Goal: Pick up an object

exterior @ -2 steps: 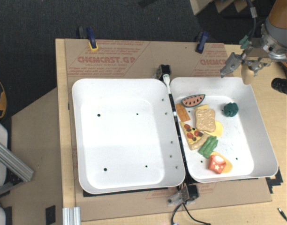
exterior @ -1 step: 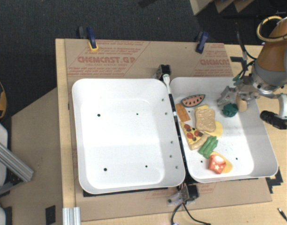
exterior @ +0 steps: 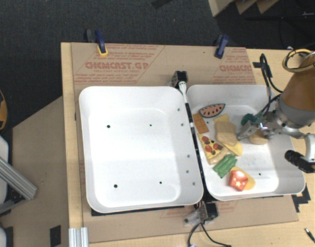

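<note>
Several toy foods lie in the right bin [exterior: 281,187]. A watermelon slice [exterior: 212,110] is at the back, with a brown slab [exterior: 200,123] beside it. A pale yellow wedge [exterior: 226,133], a pizza slice [exterior: 212,148], a green pod [exterior: 225,164] and a red piece [exterior: 239,179] run toward the front. My gripper [exterior: 251,129] reaches in from the right and sits low in this bin, just right of the yellow wedge. A tan round piece [exterior: 259,138] lies partly hidden under it. Nothing is visibly held.
The left bin [exterior: 90,138] stands beside the right one, their walls meeting at a black divider [exterior: 192,138]. The arm's orange band [exterior: 300,91] hangs over the right bin's far right side. Clamps [exterior: 101,42] hold the brown board at the back.
</note>
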